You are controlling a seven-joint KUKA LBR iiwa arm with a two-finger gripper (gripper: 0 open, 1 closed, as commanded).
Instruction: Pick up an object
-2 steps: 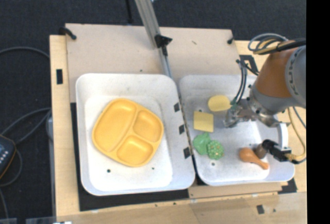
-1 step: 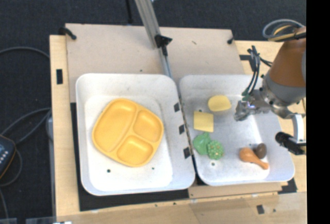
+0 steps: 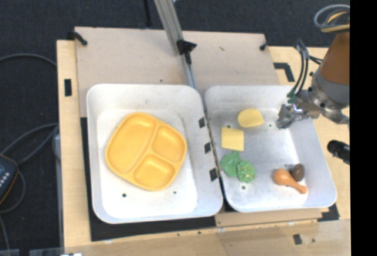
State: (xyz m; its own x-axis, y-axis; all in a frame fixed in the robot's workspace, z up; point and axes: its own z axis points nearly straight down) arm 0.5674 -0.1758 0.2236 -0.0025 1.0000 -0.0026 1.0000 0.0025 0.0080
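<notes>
While lying flat, the orange gourd [image 3: 288, 179] points lower-right.

Arm [image 3: 336, 72] cut off at right edge; gripper [image 3: 285, 116] blurred.

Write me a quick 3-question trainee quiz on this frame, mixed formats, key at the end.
1. True or false: the yellow divided plate lies in the same bin as the gripper.
2. Multiple choice: which item lies nearest the gripper? A) green broccoli-like piece B) rounded yellow piece C) orange and brown pear-shaped piece
3. Fill in: the square pale yellow block sits in the ____ bin as the camera sees it.

Key
1. False: the plate is alone in the left bin; the gripper hangs over the right bin.
2. B.
3. Right.
</notes>
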